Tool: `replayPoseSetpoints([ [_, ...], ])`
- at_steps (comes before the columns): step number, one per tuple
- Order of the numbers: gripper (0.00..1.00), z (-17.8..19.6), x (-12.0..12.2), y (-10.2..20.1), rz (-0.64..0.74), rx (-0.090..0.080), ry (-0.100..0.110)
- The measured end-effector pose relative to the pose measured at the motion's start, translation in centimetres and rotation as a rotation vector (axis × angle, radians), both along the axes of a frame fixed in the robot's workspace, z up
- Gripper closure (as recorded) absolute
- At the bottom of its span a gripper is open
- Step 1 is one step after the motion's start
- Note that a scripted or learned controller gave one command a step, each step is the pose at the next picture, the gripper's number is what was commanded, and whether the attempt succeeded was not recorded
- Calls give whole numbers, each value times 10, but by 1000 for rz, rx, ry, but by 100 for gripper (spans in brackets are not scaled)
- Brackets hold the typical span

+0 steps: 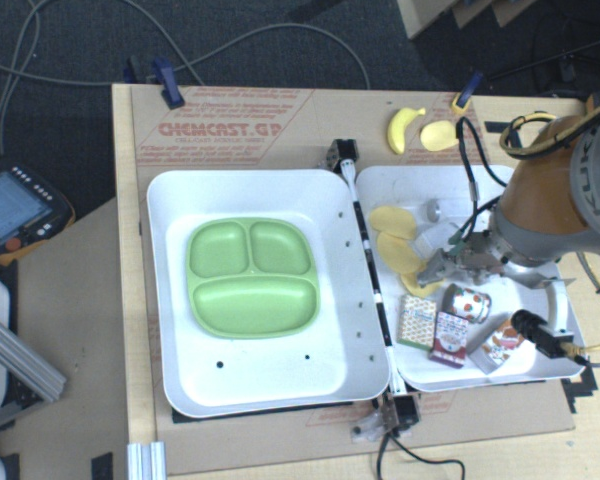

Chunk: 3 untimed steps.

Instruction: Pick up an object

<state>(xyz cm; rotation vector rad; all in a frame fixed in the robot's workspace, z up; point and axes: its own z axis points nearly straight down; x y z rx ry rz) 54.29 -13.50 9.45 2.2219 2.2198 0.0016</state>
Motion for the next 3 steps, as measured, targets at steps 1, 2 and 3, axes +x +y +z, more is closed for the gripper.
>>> replayPoseSetpoints([
  [1, 0, -10, -34, -12, 0, 1, 3],
  [2, 100, 1, -31, -13, 0, -1, -4],
  [3, 100, 90, -8, 59, 2, 0, 0],
])
